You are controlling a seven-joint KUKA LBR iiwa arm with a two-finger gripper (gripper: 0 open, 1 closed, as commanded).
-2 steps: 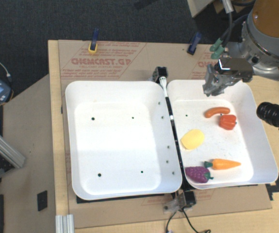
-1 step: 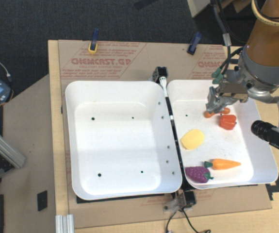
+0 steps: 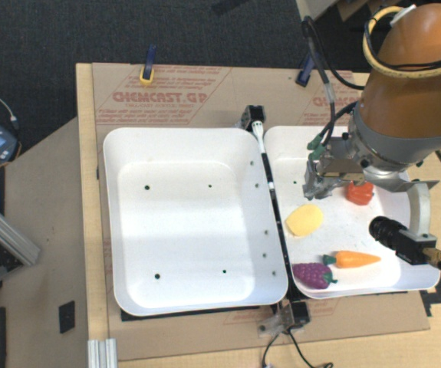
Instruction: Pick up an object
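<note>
So the arm (image 3: 412,75) comes in from the right w/ its big orange band sitting over the right bin (image 3: 281,148). The gripper (image 3: 317,192) hangs low over the upper-middle part of that bin, just above and a bit right of the yellow lemon-looking toy (image 3: 304,221). Can't tell if the pincer is open or closed, the wrist blocks most of it, and nothing visibly sits in it.

Stuff in the right bin, all toy food afaict:
- yellow lemon thing, near the bin's left wall, just below the gripper
- red piece, prob a pepper or tomato (image 3: 360,193), right beside the gripper on its right, partly tucked under the wrist
- orange carrot w/ a green top (image 3: 353,260), lying flat toward the front, pointing right
- purple grape bunch (image 3: 311,274), at the front-left corner, just left of the carrot's green end, nearly touching it

There's also a black cylinder-ish part (image 3: 395,240) w/ a grey bracket hanging off the arm on the right side of the bin, above the carrot.

Left bin (image 3: 120,228) is beside it, the two meet along a black strip in the middle. Both sit on a cardboard sheet (image 3: 182,90) w/ red print, and a blue clip (image 3: 149,64) holds its back edge.
</note>
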